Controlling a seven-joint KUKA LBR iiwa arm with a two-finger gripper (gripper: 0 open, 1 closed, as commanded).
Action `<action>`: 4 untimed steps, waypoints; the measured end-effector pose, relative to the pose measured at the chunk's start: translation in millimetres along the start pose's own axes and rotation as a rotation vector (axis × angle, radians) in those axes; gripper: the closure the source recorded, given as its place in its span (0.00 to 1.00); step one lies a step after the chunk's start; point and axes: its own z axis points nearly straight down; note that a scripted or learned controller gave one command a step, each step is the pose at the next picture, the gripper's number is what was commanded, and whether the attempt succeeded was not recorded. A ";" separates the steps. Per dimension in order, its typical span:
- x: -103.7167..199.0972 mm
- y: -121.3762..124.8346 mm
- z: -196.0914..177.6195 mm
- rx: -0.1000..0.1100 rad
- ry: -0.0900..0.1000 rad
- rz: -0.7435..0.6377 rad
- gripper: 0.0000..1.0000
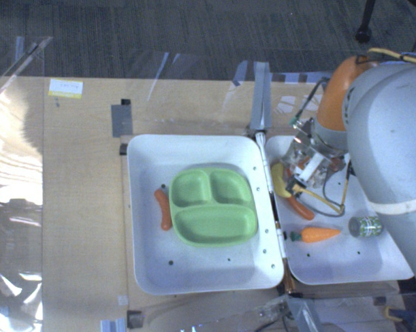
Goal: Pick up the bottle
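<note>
The bottle, small, clear and greenish, lies on its side near the right edge of the right bin, partly tucked under the grey arm. My gripper hangs low over the upper left of that bin, beside a yellow banana. It sits well to the left of the bottle and farther back, apart from it. Cables and the wrist body crowd the gripper's tip.
An orange carrot lies in the right bin, left of the bottle, with a smaller red-orange piece above it. The left bin holds a green divided plate and an orange sausage-shaped item. The arm's bulk covers the right bin's right side.
</note>
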 end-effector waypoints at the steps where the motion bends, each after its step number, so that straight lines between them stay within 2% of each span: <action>1: 3.8 -3.0 0.1 0.001 0.004 -0.003 0.00; 2: 3.7 -6.0 3.9 0.006 0.001 -0.003 0.00; 3: -14.6 -24.5 3.1 0.005 0.002 -0.007 0.00; 4: -70.5 -65.8 1.4 0.000 0.004 -0.591 0.00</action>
